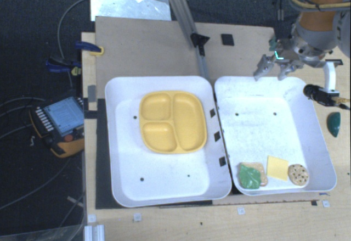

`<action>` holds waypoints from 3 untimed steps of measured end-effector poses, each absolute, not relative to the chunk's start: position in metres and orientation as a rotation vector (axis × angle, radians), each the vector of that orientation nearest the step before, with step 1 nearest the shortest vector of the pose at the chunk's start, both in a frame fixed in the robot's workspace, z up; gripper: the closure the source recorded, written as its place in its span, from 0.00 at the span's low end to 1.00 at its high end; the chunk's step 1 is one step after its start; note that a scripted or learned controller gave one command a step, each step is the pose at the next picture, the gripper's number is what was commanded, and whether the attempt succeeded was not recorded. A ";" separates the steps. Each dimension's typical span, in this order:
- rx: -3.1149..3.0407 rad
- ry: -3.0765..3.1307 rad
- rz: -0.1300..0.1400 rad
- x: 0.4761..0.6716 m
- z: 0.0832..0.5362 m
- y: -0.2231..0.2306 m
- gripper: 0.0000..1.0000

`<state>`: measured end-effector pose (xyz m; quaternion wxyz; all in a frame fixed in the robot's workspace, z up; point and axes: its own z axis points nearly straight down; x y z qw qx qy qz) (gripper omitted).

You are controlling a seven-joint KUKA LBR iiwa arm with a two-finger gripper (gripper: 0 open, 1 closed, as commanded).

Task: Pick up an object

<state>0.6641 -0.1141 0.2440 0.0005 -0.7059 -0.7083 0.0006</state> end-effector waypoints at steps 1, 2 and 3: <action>-2.218 -2.227 -0.002 0.665 0.246 -0.114 0.00; -2.216 -2.227 0.002 0.667 0.204 -0.112 0.00; -2.219 -2.223 0.003 0.662 0.144 -0.116 0.00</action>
